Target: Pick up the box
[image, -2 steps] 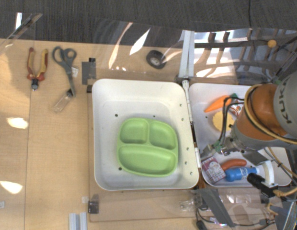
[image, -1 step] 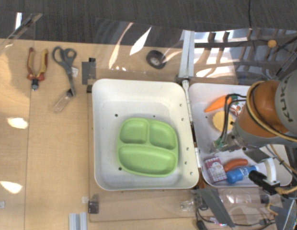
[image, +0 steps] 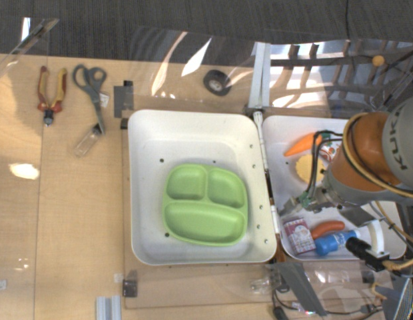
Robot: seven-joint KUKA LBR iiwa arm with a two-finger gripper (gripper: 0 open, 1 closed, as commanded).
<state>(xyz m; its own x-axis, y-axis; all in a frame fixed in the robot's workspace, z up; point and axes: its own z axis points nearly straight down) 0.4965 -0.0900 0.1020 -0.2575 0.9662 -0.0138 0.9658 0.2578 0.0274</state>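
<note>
The box lies at the lower left of the right bin, below-left of my gripper, its long axis probably pointing up-left. Whether my gripper is released or clenched I cannot tell.

One camera watches me from above the desk, fixed and tilted so it looks down at a slant. The near edge of the desk lies along the bottom of its view, and the dark floor beyond the far edge runs across the top. It stands far enough back to take in both white bins, the left bin whole and the right bin partly under my arm, which enters from the right.
</note>
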